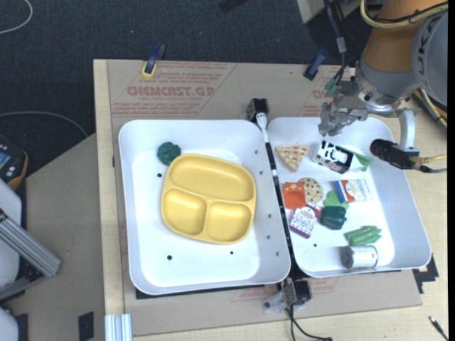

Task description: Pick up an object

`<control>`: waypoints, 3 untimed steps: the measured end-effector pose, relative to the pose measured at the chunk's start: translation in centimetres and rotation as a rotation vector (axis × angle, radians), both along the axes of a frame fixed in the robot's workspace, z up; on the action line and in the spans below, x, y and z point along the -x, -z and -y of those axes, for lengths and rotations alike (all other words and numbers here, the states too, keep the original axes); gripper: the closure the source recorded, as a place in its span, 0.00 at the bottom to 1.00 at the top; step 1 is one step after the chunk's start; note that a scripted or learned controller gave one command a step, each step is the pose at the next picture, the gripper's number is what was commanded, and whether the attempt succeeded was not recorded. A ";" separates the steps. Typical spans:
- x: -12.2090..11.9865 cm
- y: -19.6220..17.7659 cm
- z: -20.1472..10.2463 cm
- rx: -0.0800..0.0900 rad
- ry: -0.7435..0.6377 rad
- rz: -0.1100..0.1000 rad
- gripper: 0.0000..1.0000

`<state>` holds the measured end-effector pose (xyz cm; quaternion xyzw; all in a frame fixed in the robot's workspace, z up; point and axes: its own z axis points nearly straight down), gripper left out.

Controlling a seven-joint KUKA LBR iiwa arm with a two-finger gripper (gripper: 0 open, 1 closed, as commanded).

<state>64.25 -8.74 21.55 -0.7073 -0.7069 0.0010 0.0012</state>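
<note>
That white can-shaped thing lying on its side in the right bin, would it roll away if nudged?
Probably: the white cylinder lies on its side, so a sideways nudge could roll it. The green pepper-shaped toy beside it might stop it. It looks rigid, likely light.

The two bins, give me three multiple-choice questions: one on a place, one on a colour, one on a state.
1. Where is the yellow tray?
A. left bin
B. right bin
C. on the floor

2. What colour is the small lump beside the tray?
A. red
B. dark green
C. white

3. Where is the gripper?
A. over the tray
B. above the right bin's far end
C. outside both bins

Answers: 1 A, it fills the left bin. 2 B, it looks dark green. 3 B, it hangs near the black-and-white packet.
</note>
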 end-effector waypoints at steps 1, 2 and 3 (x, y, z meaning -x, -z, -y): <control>0.5 -1.9 -0.3 0.001 -0.002 0.007 1.00; 0.3 -1.9 -0.5 0.001 -0.001 0.006 1.00; -0.5 -0.8 -1.0 0.002 -0.001 0.005 1.00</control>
